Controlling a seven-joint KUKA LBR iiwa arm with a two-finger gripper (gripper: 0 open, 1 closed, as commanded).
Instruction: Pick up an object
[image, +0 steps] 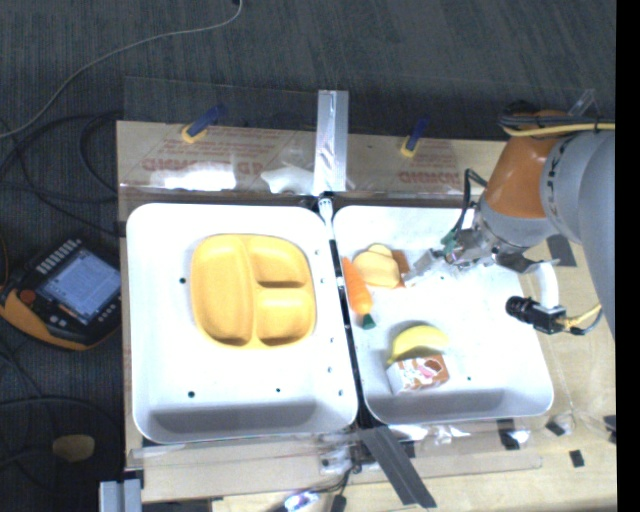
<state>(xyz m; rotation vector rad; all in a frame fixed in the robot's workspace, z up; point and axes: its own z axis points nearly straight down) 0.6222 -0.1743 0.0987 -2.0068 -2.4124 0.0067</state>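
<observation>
The right bin (500, 385) holds several items. An orange carrot with a green tip (357, 291) lies along its left wall. Beside the carrot sits a pale yellow rounded piece with a brown edge (377, 266). Toward the front, a yellow-green fruit (418, 340) rests against a small pink-and-white package (418, 373). My gripper (425, 262) reaches in from the right, low over the bin floor, with its tip just right of the pale yellow piece. Nothing can be seen held in it.
A yellow divided tray (252, 288) lies in the left bin (160, 390). A metal divider (340, 300) separates the bins. The grey arm with its orange band (520, 185) crosses the right bin's far right corner. A black part (532, 312) hangs near the right wall.
</observation>
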